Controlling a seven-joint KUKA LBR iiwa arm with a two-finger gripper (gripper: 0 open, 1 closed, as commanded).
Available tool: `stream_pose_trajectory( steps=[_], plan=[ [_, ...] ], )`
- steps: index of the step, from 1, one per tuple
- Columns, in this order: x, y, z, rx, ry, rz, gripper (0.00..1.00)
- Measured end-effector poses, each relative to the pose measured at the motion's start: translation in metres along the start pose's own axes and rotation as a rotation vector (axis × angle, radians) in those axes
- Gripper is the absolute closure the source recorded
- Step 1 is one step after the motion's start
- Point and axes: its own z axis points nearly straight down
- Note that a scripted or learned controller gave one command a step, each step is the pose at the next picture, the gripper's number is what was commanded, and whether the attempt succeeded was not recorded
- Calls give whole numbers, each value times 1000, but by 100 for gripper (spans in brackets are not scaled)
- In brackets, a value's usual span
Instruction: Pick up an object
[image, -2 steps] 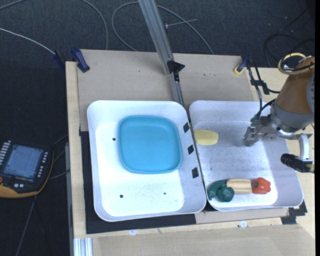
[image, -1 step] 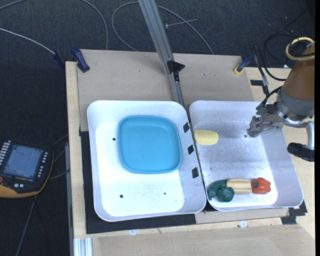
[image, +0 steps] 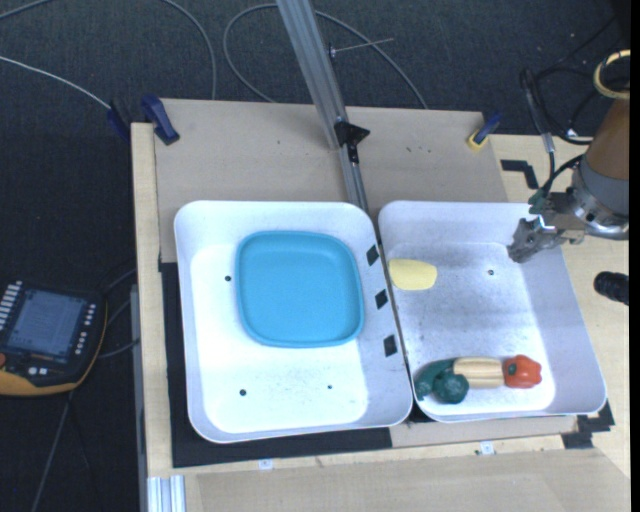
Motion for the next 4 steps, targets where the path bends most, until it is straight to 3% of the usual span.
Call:
stream_pose_trajectory(
  steps=[1,4],
  plan=[
    [0,1,-53,-1,0,0,100],
    [155,-19,-25,5,2,-4,100]
  ],
)
